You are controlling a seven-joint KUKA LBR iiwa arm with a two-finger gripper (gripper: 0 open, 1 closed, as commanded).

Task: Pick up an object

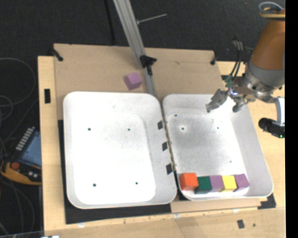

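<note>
Lighting even, moderately bright, overhead. White bins (114,148) near overexposed, faint grey mottling on floors. Dark floor (20,24) underexposed, detail lost. Shadows soft, short. Overall softness, slight grain; pincer (223,103) mildly blurred.

Arm (268,43) cut off at right edge; end effector (225,102) blurred.

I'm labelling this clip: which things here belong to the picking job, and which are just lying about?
Job: tool; orange block, green block, purple blocks, yellow block; right bin.

Lying about: purple cube on bench; left bin; metal pole; handheld controller.
</note>
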